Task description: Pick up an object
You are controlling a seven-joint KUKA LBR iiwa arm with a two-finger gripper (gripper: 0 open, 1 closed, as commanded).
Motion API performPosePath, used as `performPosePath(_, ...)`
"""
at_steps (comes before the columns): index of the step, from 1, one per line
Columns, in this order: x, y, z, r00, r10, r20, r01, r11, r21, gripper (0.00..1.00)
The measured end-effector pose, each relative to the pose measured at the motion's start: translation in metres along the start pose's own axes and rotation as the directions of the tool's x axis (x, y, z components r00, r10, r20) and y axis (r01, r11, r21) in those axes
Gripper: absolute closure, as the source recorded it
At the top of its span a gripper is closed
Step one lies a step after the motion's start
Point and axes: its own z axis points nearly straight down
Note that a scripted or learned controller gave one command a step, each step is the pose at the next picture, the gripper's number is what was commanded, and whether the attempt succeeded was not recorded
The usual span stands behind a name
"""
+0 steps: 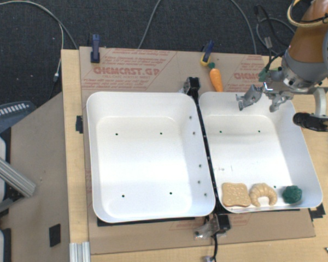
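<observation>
— Here, what lies in the right bin [295,141]?

— Three objects in a row along its near edge: a tan cracker-like piece [235,194], a pale croissant-shaped piece [263,194] just beside it, and a dark green lump [292,194] at the corner.

— And the pincer [261,98]?

— It hangs over the bin's far rim, well apart from the row, its two fingers spread and nothing between them. The arm [309,42] reaches in from the right.

— Anything else on the worktop [74,146]?

— An orange carrot-shaped piece [216,79] lies outside, behind the bins, beside the left bin [145,157].
</observation>
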Motion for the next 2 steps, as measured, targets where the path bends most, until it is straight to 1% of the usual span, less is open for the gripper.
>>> performPosePath(1, 0.0, 0.001, -0.003, 1.0, -0.001, 0.001, 0.001, 1.0, -0.006, 0.0)
performPosePath(2, -0.004, 0.006, 0.041, 1.0, -0.001, 0.0, 0.001, 1.0, -0.002, 0.0)
